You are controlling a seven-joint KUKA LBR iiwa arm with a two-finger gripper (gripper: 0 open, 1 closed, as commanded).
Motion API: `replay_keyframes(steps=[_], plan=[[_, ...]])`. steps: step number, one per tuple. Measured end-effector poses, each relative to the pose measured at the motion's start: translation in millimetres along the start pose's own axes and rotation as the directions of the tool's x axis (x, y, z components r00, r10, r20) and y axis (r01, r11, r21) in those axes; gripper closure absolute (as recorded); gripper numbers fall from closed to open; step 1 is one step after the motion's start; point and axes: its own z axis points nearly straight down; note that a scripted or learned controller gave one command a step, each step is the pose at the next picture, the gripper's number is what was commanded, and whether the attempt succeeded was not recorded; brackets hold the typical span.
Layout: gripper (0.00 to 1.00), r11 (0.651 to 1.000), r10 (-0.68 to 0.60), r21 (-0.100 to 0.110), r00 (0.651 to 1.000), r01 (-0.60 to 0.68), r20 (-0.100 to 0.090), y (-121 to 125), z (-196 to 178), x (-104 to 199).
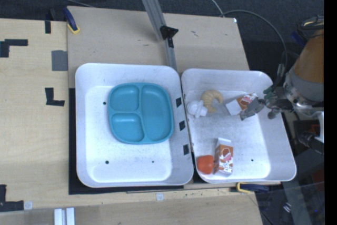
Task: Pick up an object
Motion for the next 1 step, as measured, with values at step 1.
replay_keyframes(steps=[1], plan=[[0.0, 1.0, 0.0, 0.0, 1.0, 0.0, 0.0, 0.0, -0.1, -0.1]])
